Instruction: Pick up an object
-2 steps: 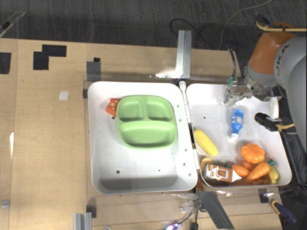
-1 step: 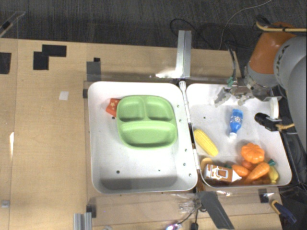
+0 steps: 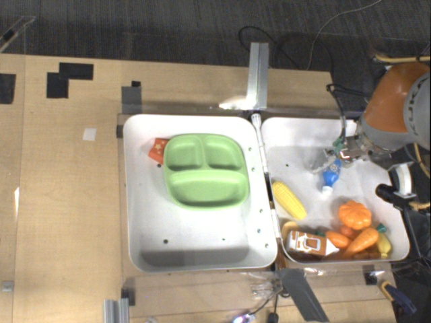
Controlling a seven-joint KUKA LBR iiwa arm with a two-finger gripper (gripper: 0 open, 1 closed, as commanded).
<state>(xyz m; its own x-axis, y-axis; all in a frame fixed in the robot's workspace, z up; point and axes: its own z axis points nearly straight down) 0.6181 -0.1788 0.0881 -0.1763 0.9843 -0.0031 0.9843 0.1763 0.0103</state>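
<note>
My gripper hangs low over the back of the right bin, reaching in from the right. Directly below and in front of it a small blue and white bottle lies on the bin floor, its upper end touching or nearly touching the gripper. I cannot tell whether the gripper holds it. Further forward in the same bin lie a yellow corn cob, an orange pumpkin, a carrot and a brown and white bottle.
The left bin holds a green divided plate with a small red item at its left edge. A metal post rises behind the ridge between the bins. Cables trail at the far right.
</note>
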